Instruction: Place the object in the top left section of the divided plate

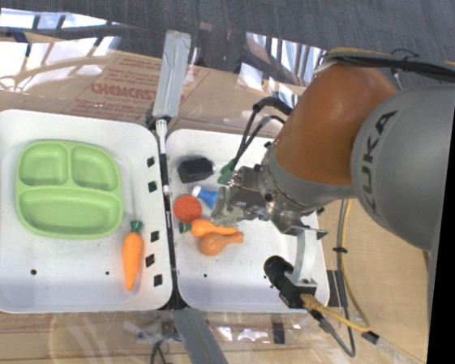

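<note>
The arm's hand (226, 204) is hanging low over the right white bin (239, 297), and whether it is apart or together cannot be told, since the wrist is hiding it. Just below it an orange squash-shaped toy (217, 237) is lying, a red-orange ball (188, 208) is sitting just to its left, and a black block (195, 169) is lying up-left of it. Far to its left, a green divided plastic plate (69, 188) is sitting in the left white bin (3, 286), an orange toy carrot (131, 257) lying beside the plate.
</note>
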`<action>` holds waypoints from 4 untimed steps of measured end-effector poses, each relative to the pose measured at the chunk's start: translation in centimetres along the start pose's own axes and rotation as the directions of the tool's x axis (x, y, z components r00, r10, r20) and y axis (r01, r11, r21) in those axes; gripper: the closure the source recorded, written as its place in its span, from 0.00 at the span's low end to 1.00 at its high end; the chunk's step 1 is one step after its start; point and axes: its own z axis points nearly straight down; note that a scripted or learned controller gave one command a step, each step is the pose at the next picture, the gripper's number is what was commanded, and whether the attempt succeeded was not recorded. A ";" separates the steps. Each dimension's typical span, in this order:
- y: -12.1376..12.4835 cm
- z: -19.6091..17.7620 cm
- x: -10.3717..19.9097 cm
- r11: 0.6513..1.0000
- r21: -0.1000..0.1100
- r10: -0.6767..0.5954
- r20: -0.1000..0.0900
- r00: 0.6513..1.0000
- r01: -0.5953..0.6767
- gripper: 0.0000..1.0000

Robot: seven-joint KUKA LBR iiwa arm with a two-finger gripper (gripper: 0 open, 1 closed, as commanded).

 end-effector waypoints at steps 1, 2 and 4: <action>4.3 8.5 6.0 1.000 -0.002 -0.005 0.000 1.000 0.005 1.00; 0.0 10.3 0.8 0.909 -0.001 0.418 -0.002 0.909 -0.418 1.00; 1.7 6.0 -5.2 0.832 -0.001 0.555 -0.004 0.832 -0.555 1.00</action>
